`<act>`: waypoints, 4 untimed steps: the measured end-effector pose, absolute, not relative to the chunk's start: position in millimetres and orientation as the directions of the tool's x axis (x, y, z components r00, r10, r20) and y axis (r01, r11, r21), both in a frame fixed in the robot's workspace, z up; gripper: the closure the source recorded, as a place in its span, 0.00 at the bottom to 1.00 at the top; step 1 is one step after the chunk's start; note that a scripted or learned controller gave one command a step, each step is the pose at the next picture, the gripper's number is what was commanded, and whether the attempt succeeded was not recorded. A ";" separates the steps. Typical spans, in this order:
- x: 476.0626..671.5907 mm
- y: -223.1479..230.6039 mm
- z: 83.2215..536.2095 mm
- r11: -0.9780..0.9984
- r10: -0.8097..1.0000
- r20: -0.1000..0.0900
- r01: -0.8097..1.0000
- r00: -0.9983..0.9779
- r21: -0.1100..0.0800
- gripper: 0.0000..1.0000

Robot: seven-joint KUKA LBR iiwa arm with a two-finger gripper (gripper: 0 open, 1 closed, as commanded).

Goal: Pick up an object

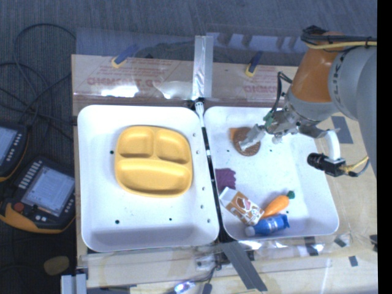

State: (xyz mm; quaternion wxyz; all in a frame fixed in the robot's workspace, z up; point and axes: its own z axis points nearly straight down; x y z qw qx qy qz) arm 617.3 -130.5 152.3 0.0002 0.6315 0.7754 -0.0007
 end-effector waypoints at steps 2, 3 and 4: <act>670.5 -134.2 88.0 0.267 0.964 -0.001 0.964 -0.267 0.004 0.00; 670.8 -135.2 97.2 0.267 0.964 -0.007 0.964 -0.267 0.004 1.00; 664.7 -75.8 184.5 0.311 0.950 -0.001 0.950 -0.311 0.001 1.00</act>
